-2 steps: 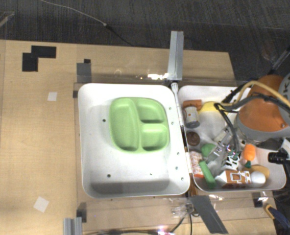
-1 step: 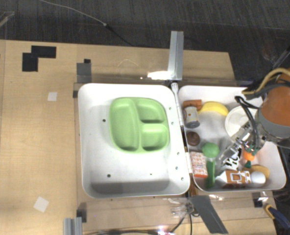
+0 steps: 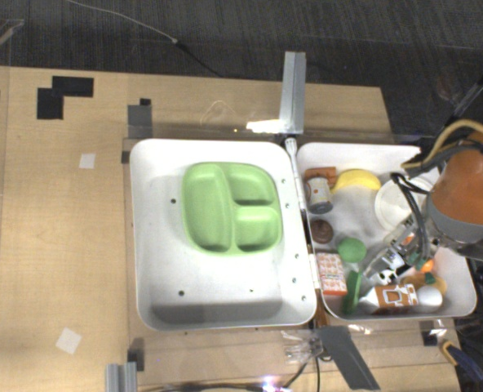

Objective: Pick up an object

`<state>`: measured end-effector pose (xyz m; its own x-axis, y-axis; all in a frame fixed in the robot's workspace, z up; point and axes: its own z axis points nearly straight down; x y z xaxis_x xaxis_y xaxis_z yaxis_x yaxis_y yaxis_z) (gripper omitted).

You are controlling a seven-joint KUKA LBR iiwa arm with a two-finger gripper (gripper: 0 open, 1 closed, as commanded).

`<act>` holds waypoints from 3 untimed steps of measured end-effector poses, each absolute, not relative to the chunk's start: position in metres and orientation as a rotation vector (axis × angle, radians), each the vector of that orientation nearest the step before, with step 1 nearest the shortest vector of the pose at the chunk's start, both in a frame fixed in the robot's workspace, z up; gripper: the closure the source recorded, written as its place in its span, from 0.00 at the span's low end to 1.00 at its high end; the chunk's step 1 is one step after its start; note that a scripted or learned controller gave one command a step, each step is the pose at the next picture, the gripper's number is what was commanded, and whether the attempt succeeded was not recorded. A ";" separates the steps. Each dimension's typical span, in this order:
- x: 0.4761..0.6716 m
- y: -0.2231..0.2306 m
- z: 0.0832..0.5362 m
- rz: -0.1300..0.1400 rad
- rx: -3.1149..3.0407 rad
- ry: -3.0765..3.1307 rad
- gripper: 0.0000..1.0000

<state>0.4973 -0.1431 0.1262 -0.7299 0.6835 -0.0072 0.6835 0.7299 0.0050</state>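
On the wooden worktop (image 3: 54,251), the left white bin (image 3: 156,243) holds a green divided plastic plate (image 3: 229,207). The right white bin (image 3: 462,296) crowds a small brown can (image 3: 317,193), a yellow round object (image 3: 357,180) and a green-capped bottle (image 3: 352,256). The gripper (image 3: 395,256) hangs low among them, whether its jaws are apart I cannot tell; it should probably centre on one isolated item before closing.

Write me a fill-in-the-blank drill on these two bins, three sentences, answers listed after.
1. The green divided plate lies in the ____ bin.
2. The yellow object lies in the ____ bin.
3. The arm's gripper is over the ____ bin.

Answers: left; right; right
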 end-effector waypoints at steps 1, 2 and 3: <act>0.497 -0.121 0.093 0.005 1.251 2.860 0.00; 0.500 -0.114 0.096 0.003 0.530 3.052 0.00; 0.499 -0.120 0.109 0.002 0.612 3.072 0.00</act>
